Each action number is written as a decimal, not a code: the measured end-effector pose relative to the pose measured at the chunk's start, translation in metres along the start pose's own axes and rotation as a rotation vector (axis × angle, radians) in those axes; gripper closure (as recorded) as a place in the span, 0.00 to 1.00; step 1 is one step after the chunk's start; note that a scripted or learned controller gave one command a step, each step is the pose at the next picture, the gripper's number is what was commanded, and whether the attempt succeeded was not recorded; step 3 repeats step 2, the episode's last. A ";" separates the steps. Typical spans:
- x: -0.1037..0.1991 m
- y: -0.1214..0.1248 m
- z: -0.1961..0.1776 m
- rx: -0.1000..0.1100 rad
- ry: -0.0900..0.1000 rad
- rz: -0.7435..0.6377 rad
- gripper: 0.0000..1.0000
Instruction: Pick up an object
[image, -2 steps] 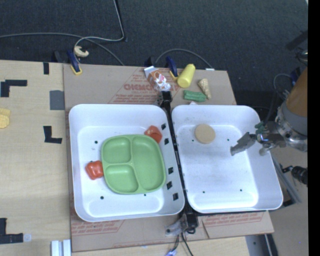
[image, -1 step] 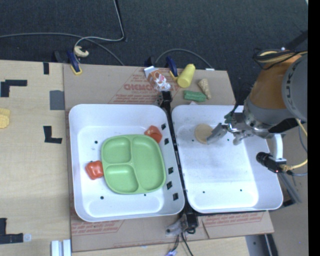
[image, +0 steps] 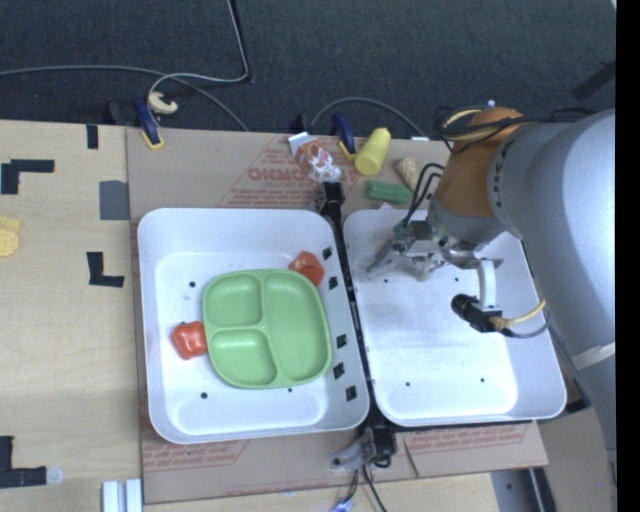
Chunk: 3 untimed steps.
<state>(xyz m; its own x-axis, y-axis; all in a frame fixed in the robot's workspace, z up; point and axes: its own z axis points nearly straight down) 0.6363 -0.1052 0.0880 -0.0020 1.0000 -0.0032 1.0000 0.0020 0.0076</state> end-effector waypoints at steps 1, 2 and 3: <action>-0.013 0.033 0.003 0.004 0.002 -0.001 0.00; -0.013 0.033 -0.007 0.005 0.002 -0.002 1.00; -0.013 0.033 -0.007 0.005 0.002 -0.002 1.00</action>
